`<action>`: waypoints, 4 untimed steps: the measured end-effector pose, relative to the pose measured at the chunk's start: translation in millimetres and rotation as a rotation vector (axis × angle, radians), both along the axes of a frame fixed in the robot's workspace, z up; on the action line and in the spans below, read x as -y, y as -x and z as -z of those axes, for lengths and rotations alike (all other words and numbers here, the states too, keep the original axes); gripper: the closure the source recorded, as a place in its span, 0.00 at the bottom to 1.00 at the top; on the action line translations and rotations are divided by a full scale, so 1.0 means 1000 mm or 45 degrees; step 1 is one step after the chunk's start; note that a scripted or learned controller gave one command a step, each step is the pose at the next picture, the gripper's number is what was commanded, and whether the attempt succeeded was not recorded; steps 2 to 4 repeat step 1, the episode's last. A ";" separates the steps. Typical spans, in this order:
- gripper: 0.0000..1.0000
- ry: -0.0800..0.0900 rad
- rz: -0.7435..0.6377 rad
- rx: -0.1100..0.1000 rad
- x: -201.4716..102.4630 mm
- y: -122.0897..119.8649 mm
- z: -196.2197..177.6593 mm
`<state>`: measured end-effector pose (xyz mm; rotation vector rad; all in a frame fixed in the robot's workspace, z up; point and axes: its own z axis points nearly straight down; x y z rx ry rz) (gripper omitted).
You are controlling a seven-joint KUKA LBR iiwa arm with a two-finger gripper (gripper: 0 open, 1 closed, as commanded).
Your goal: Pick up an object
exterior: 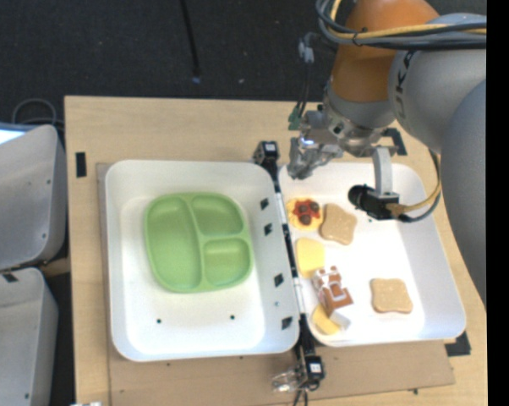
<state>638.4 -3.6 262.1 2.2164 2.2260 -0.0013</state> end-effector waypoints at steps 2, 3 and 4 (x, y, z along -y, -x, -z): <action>1.00 -0.002 -0.004 -0.001 -0.061 0.000 0.010; 1.00 -0.002 -0.004 -0.001 -0.061 0.000 0.010; 1.00 -0.002 -0.004 -0.001 -0.061 0.000 0.010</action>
